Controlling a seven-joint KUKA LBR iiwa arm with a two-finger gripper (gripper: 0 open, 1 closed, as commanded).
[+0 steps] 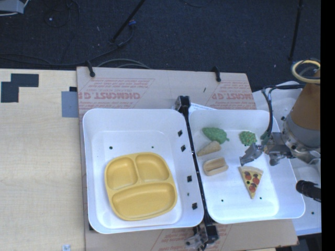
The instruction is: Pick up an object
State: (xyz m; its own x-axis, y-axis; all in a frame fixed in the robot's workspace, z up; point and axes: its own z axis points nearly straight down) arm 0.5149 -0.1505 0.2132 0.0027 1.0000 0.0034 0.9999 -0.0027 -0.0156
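We count five food items in the right bin (285,205): two green pieces (215,134), one wedge (209,148), one bun (215,166), one pizza slice (252,180). One yellow tray (140,185) occupies the left bin (94,140). Gripper (251,156) hovers above the pizza slice, jaws apart, holding nothing.

arm (306,119): enters from right, low | end effector (252,155): pointing left
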